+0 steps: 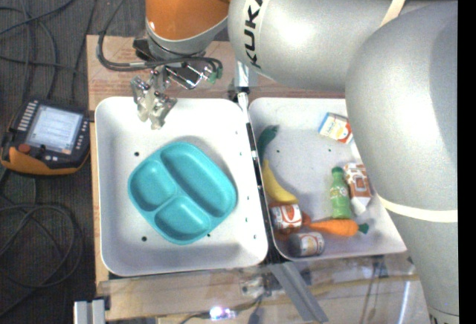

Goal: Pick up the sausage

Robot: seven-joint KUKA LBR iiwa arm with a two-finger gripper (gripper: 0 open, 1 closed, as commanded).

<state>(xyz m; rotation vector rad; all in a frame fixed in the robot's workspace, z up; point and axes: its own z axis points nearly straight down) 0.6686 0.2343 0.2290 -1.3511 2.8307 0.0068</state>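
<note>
arm [312, 25]: "KUKA" lettering | end effector [152, 111]: nothing held, over left bin [111, 241], open-or-closed unclear

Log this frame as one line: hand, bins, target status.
hand: over left bin's far edge, nothing between its fingers | left bin: teal tray | right bin: banana, carrot, bottle | sausage: not identifiable

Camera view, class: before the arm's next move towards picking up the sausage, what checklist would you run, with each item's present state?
1. Sausage identified among the right bin's items: cannot tell.
2. Gripper over the food: not ok; it hangs over the left bin's far left corner.
3. Teal tray apart from gripper: ok.
4. Right bin fully seen: not ok; the arm covers its right side.
</note>
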